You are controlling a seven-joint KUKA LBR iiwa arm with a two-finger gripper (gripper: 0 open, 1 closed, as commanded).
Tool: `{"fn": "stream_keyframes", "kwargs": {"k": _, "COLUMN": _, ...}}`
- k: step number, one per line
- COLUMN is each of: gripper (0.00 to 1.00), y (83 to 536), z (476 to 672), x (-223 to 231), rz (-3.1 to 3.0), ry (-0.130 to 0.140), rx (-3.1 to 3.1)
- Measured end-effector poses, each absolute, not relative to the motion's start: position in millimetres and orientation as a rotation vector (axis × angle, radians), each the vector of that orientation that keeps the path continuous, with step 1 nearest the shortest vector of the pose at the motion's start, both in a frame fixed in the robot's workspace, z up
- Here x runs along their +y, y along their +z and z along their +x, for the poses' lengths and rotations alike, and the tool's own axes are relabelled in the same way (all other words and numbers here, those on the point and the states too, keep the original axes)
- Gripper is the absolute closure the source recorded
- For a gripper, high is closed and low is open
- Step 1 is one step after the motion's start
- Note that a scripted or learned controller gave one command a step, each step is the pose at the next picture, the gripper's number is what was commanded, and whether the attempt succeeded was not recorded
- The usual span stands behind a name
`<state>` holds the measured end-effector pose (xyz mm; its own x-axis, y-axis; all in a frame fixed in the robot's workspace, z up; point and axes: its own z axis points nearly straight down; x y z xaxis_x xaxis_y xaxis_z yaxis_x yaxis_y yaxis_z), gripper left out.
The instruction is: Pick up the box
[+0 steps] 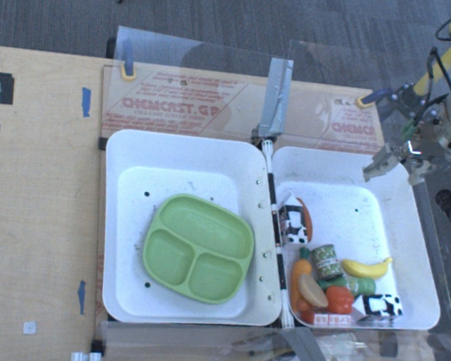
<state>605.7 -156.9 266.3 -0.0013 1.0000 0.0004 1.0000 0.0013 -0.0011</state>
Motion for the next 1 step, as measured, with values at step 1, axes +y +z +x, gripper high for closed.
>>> {"fn": "stream_keyframes", "kwargs": {"k": 1, "gripper": 0.00, "y": 318.1, "z": 616.8, "x": -171.0, "rz": -2.175, "ry": -0.004, "rx": -2.275}}
